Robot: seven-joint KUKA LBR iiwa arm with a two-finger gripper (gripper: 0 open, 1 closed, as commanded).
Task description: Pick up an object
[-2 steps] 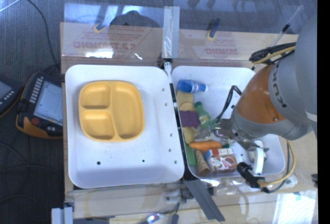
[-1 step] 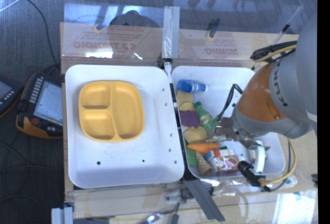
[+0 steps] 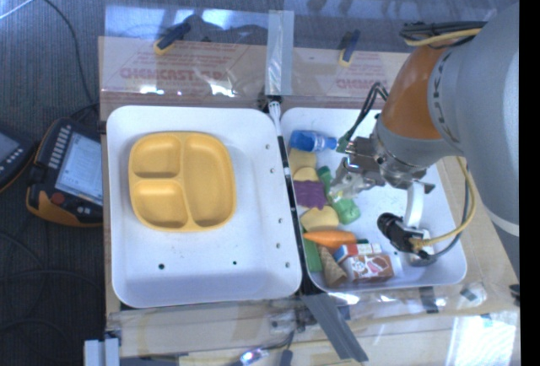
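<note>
The right bin [image 3: 447, 267] holds a pile of small items along its left side: a blue and white bottle [image 3: 310, 141], a yellow block [image 3: 304, 174], a purple piece [image 3: 310, 194], a green piece [image 3: 346, 210], an orange carrot [image 3: 331, 236] and a red and white carton [image 3: 368, 265]. My gripper [image 3: 353, 179] hangs low over the upper middle of that pile, just right of the yellow block and above the green piece. Its tips are hidden among the items.
The left bin [image 3: 202, 271] holds a yellow three-compartment plate [image 3: 181, 180]. A dividing wall [image 3: 287, 204] runs between the two bins. A handheld pendant [image 3: 63, 174] lies off the bench to the left. The arm covers the right bin's upper right part.
</note>
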